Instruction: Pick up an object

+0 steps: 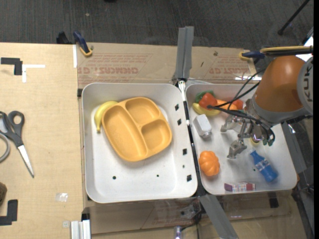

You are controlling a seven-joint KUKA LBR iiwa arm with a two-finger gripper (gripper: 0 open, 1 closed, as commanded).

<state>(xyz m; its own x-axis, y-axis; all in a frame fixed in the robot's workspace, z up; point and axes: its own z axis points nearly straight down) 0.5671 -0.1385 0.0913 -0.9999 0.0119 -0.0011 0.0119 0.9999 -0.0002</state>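
Two shallow white bins are seen side by side on the bench. The left bin contains a yellow divided plate, tilted across its floor, with a banana lying against the plate's upper left rim.

The right bin contains several objects. An orange pumpkin is located near the lower left of this bin. A small white block is placed above it, close to the dividing wall. A cluster of toy vegetables, red, orange and green, is found at the bin's upper left. A blue bottle lies toward the right side, and a small flat packet rests near the front wall.

The gripper is positioned over the middle of the right bin, between the pumpkin and the blue bottle, and apart from both. Nothing is seen between its fingers; whether they are spread or closed cannot be told from this view.

A pair of scissors is noted on the bench, well left of the bins.
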